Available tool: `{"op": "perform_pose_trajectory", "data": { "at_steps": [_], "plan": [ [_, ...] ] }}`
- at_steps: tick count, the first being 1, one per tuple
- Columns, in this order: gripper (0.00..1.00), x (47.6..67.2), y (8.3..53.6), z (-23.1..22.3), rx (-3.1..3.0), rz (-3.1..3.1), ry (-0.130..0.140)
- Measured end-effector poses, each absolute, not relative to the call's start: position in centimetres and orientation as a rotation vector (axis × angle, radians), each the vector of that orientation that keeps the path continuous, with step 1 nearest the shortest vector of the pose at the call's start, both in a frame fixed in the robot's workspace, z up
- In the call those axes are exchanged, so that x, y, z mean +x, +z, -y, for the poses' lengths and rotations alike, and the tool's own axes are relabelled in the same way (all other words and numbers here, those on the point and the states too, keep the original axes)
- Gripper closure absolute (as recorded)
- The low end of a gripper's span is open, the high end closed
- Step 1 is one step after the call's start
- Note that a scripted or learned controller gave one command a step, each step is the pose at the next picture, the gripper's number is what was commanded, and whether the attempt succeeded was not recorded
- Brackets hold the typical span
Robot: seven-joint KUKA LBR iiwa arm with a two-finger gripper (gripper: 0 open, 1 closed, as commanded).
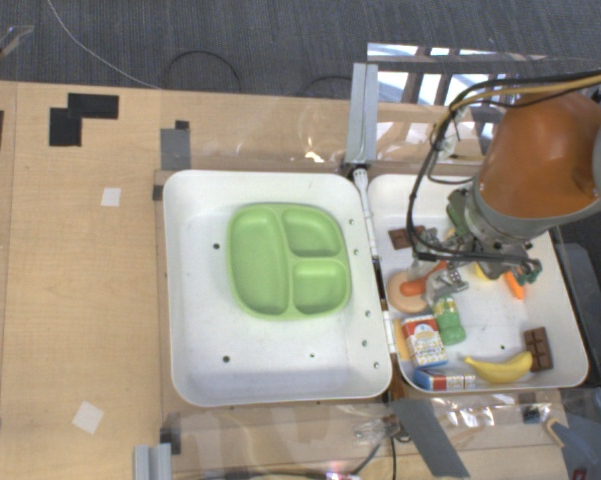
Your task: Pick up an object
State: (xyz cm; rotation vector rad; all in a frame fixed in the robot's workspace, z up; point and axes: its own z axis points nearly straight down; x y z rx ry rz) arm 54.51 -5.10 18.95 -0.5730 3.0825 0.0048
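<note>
- Camera view, fixed above: the wooden bench [70, 298] is the biggest thing, and it carries two shallow white bins side by side.
- Left bin [195, 358] fills the middle of the view, and the right bin [570, 353] sits touching it at 3 o'clock.
- Grey arm with its orange band [540, 163] reaches in from 3 o'clock and hangs over the upper half of the right bin, hiding part of the floor there.
- Green divided plate [285, 260] lies flat in the centre of the left bin, with one long compartment and two smaller ones.
- Gripper [450, 273] points down into the right bin under the orange band, just above a round tan piece with a red spot [408, 290]; its metal parts are crowded together and I cannot tell whether it is parted or closed, nor whether anything is caught in it.
- Yellow banana [500, 368] lies at 5 o'clock from the gripper, near the bin's front wall.
- Small printed box [423, 343] stands at 6 o'clock from the gripper, touching a green carton [449, 325] on its 3 o'clock side.
- White tube with red and blue ends [442, 380] lies along the front wall, just left of the banana.
- Brown chocolate piece [538, 348] sits at the banana's 2 o'clock end, and another brown piece [400, 237] lies at 10 o'clock from the gripper.
- Small orange bit [516, 287] lies at 3 o'clock from the gripper, well apart from the box.
</note>
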Motion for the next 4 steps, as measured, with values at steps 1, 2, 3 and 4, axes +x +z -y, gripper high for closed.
{"op": "perform_pose_trajectory", "data": {
  "at_steps": [1, 2, 3, 4],
  "plan": [
    [1.0, 56.8, 28.4, 12.8, -0.667, -3.053, -0.013],
    [1.0, 53.8, 10.9, 14.8, -1.004, -2.975, 0.002],
    [0.0, 54.0, 11.2, 14.7, -1.004, -2.969, -0.004],
    [0.0, 50.4, 9.2, 13.3, -0.956, -2.971, -0.018]
  ]
}}
